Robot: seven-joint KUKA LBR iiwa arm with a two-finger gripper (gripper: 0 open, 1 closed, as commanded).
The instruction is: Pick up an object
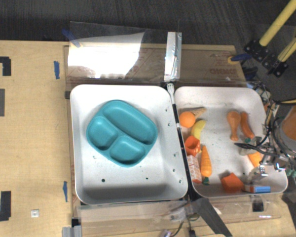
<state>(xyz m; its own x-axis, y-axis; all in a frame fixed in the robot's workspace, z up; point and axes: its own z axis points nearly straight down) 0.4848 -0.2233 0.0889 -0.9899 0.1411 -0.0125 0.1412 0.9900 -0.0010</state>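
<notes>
The right bin [222, 102] holds several small toys. An orange ball [187, 119] and a yellow piece [199, 128] lie by its left wall, above a red-orange piece [191, 144] and a carrot [205, 162]. Two orange drumstick shapes [239, 125] lie toward the right, and a red-orange block [232, 181] rests near the front wall. My gripper [260, 166] hangs low over the bin's right front corner, next to a small orange piece [255, 158]. No object is visibly held in it.
A teal divided plate [121, 132] sits in the left bin [84, 177]. A small blue and red item [259, 188] lies at the right bin's front rim. Cables and the arm's wrist [288, 132] crowd the right edge. Yellow poles [281, 19] stand at the back right.
</notes>
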